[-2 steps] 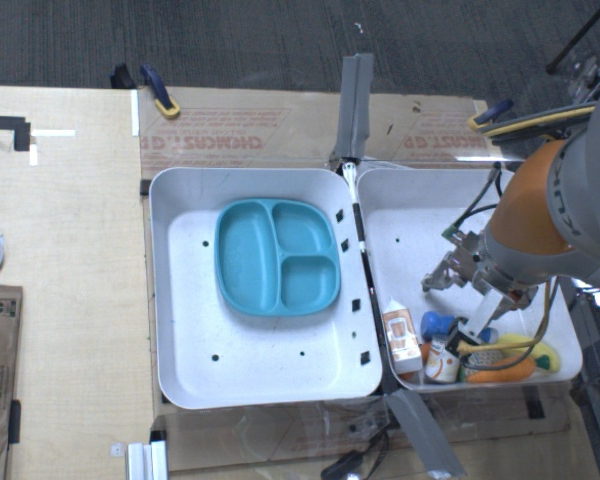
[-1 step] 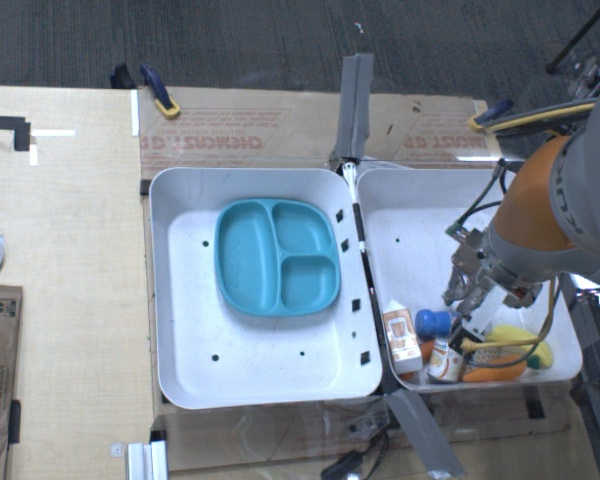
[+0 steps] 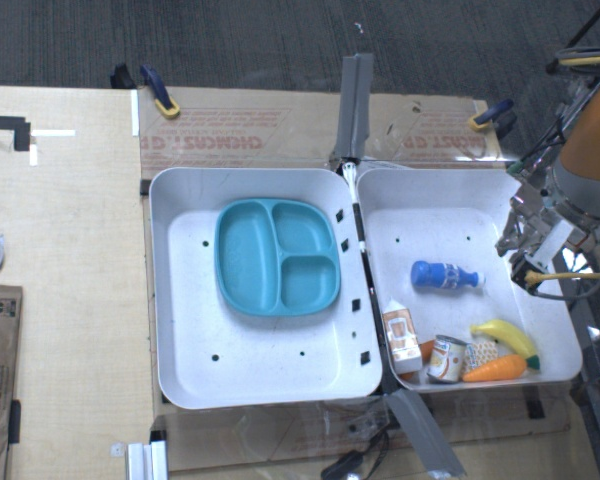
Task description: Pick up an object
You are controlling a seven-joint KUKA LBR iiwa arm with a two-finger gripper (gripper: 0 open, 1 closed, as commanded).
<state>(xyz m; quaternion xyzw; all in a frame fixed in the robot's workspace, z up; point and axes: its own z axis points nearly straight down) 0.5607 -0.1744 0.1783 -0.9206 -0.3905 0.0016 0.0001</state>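
**Arm parked at the right bin's edge, nothing grabbed as far as I can see**

So the pincer (image 3: 540, 253) is sitting over the right rim of the right bin (image 3: 450, 193), with the arm's orange band (image 3: 590, 148) just above it at the edge of the shot. Honestly it's a tangle of metal and cables from this angle, so I can't tell how wide it's open or whether it's got anything.

All the pickable stuff is in that same bin. The blue bottle (image 3: 443, 276) lies on its side to the pincer's left, near it but apart. Below the pincer, along the bin's near wall, there's a cluster: the banana (image 3: 507, 336) is the closest piece, with the carrot (image 3: 495, 369) right under it, touching or nearly so. Further left of those are a small can (image 3: 445, 357) and then a little carton (image 3: 401, 339), pushed up against the divider side.

Way off to the pincer's left, the left bin (image 3: 180, 298) has a teal divided plate (image 3: 278, 258) lying flat in the middle.
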